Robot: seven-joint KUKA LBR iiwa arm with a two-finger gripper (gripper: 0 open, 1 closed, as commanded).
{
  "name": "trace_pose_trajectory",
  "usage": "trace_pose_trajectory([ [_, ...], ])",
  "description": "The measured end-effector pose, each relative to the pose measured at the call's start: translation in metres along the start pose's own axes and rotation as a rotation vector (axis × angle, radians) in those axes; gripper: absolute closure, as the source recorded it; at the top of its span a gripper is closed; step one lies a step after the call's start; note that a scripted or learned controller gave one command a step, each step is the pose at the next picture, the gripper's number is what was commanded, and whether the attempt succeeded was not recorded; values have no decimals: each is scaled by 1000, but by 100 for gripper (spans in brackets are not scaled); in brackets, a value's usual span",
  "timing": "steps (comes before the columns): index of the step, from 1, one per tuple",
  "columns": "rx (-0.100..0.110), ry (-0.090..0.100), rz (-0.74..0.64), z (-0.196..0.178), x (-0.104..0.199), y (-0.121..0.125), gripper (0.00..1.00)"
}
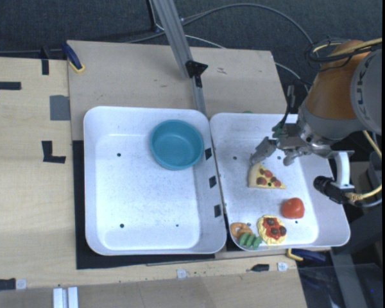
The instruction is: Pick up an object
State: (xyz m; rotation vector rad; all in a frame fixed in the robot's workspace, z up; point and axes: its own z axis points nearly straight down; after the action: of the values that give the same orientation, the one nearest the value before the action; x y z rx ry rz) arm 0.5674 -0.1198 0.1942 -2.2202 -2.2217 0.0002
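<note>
My gripper [276,155] hangs over the right bin [234,172], its two fingers spread apart with nothing between them. Just below it lies a toy pizza slice [265,178], yellow with red dots, pointing up toward the fingers. A red tomato [293,208] sits lower right of the slice. At the bin's front edge lie a small round pizza [271,229] and a green and orange toy piece [244,235]. A blue bowl [176,144] stands in the far right corner of the left bin [115,197].
A grey metal post [178,40] slants down from the top to the gap between the bins. Cables [256,11] loop behind the bench. The arm's orange and grey body [343,98] fills the area right of the right bin.
</note>
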Motion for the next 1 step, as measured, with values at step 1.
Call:
trace_pose_trajectory([
  [1,5,0,0,61,6,-3,0],
])
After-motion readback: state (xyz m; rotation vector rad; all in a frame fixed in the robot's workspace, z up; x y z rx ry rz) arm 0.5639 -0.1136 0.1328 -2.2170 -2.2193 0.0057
